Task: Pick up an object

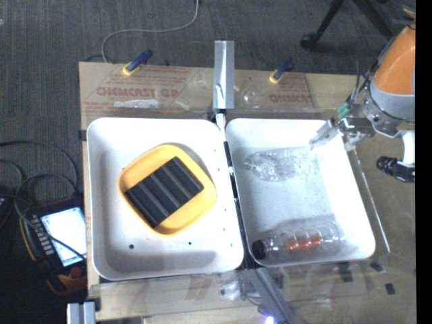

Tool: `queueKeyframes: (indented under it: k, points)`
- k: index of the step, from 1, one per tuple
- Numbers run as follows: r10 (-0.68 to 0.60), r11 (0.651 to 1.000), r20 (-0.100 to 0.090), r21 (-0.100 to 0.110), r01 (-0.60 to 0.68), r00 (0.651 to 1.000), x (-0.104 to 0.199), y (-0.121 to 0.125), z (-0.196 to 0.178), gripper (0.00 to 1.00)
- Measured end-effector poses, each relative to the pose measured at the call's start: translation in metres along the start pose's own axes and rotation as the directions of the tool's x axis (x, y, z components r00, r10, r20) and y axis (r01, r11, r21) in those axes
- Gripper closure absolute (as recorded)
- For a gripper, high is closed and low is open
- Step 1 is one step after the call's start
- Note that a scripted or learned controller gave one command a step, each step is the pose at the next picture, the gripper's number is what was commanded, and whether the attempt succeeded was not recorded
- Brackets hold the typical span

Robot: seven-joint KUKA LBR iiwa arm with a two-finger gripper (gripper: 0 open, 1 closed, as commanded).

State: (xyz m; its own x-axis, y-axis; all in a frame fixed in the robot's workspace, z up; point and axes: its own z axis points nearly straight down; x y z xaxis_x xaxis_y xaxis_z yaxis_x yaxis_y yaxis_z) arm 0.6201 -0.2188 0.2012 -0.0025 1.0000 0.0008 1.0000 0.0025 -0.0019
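A yellow block with a black ribbed top [169, 187] lies in the left bin [108, 140]. In the right bin [351, 201], a crumpled clear plastic bottle [280, 164] rests near the far wall. A clear bottle with a black cap and orange contents [300, 240] lies along the near wall. My gripper [325, 133] hangs over the right bin's far right corner, just right of the crumpled bottle and apart from it. I see nothing held in it.
The grey arm with its orange band [398, 73] comes in from the upper right. A metal post [223, 73] stands behind the divide between the bins. Two blue-and-yellow clamps [137, 61] hold the board at the back. A chair base [351, 5] stands on the floor beyond.
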Motion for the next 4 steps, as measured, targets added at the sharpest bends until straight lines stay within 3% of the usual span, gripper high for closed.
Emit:
queueKeyframes:
  k: [1,2,3,4]
  points:
    - [-0.018,1.000,0.000,0.000,0.018,1.000,0.072,-0.023,0.077,0.00]
    - [-0.053,0.999,0.004,-0.012,0.053,0.999,0.052,0.051,0.110,0.00]
    - [-0.069,0.998,0.004,-0.003,0.069,0.998,-0.004,0.035,0.071,0.00]
    - [-0.396,0.918,0.011,0.002,0.396,0.918,0.071,0.049,0.110,0.00]
